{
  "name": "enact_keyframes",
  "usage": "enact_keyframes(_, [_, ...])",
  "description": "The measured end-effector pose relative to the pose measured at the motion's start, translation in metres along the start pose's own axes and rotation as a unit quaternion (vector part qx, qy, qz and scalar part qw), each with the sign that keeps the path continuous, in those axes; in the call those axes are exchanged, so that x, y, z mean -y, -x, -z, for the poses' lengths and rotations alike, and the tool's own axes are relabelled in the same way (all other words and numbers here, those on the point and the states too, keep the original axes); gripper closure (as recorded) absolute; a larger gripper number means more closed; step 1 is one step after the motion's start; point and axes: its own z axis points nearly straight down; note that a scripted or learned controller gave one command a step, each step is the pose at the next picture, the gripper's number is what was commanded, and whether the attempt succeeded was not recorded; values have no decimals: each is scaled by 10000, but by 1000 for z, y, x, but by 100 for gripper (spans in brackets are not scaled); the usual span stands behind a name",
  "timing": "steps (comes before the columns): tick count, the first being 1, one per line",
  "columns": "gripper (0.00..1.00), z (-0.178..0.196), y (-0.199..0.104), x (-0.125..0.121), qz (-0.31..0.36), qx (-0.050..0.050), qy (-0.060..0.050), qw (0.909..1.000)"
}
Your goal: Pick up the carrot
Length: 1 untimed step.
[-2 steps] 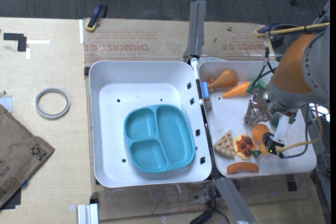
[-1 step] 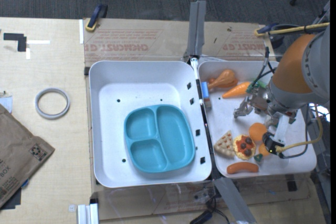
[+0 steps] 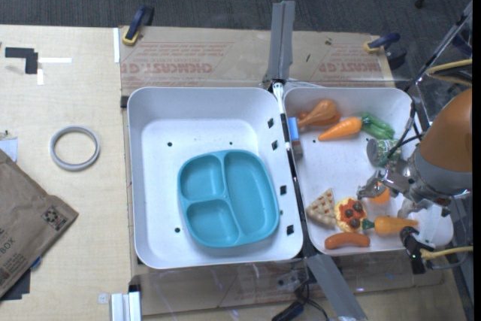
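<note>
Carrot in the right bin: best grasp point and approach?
Grip the carrot mid-body on the thick orange part, coming straight down, fingers closing across its width. It lies flat, pointed tip toward the chicken drumstick, green top toward the arm. The middle looks clear on both sides; the leafy end seems flimsy.

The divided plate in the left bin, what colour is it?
Light blue plate, seen clearly in the camera view.

Blue divided plate [image 3: 228,198] in left bin [image 3: 150,105]; right bin [image 3: 331,162] has chicken drumstick [image 3: 319,113], pizza slices [image 3: 336,210], sausage [image 3: 346,240]; tape ring [image 3: 75,147] and cardboard box [image 3: 22,225] on bench [image 3: 60,101] (left side)
</note>
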Motion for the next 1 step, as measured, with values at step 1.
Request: enact_keyframes(1, [100,8,0,0,-12,0,-12,10000])
